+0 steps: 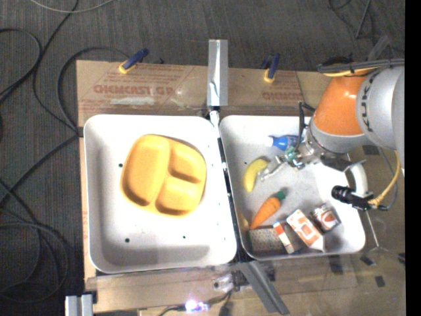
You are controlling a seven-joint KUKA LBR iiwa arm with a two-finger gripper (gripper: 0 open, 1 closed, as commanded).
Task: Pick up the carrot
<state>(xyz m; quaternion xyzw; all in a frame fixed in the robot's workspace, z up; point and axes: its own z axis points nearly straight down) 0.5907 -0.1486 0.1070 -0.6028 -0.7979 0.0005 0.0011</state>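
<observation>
Orange tapered carrot w/ green top lies free in right white bin. Hand above yellow banana, approach step; grip state can't tell. Next: shift toward carrot, descend.

Both bins look like smooth white plastic with a faint sheen. The yellow tray is glossy moulded plastic. At the right bin's 6 o'clock, the carrot looks matt orange plastic. The arm's orange band shines; its gripper looks metallic.

Cardboard-topped bench, left white bin, right white bin side by side
</observation>
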